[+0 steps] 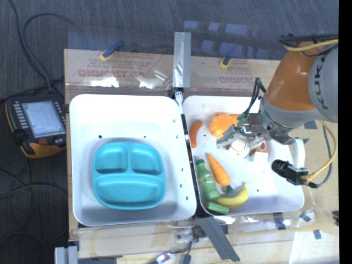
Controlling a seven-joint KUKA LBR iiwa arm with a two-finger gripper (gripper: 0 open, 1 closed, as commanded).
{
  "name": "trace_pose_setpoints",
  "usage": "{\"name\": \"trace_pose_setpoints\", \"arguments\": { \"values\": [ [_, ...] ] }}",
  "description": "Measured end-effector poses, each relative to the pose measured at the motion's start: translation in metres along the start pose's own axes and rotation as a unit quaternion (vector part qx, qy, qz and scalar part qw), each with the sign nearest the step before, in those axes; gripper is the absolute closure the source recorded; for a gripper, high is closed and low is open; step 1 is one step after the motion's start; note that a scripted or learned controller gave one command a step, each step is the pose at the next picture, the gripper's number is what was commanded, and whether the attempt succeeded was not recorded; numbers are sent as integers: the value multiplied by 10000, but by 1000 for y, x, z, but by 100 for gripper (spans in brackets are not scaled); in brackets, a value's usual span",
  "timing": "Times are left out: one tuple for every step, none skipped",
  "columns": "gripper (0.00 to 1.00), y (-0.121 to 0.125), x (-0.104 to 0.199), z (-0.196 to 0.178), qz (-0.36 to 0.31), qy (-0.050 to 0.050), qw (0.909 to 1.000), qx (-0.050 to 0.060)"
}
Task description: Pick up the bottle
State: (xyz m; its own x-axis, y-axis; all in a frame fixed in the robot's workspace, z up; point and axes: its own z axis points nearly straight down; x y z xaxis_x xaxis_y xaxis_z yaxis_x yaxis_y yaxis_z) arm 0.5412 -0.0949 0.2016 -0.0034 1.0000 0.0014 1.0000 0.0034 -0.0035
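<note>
So the green bottle [206, 179] is lying in the right bin [275, 202], near its left wall, with a carrot [219, 170] and banana [232, 198] right beside it. The gripper [241, 140] hangs apart from it, fingers spread and empty, so the grab isn't done yet

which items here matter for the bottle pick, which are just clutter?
Job:
green bottle, lying at the right bin's left edge
gripper, up over the middle of that bin, apart from the bottle

Clutter:
carrot
banana
orange toy
blue divided plate in the left bin
</note>
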Motion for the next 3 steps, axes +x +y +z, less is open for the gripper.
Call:
{"name": "trace_pose_setpoints", "arguments": {
  "values": [
    [0,-28,-2,111,900,-7,9959,-73],
    [0,-50,-4,110,-122,-44,9998,-141],
    [0,-51,-6,111,1068,13,9942,-97]
  ]
}}
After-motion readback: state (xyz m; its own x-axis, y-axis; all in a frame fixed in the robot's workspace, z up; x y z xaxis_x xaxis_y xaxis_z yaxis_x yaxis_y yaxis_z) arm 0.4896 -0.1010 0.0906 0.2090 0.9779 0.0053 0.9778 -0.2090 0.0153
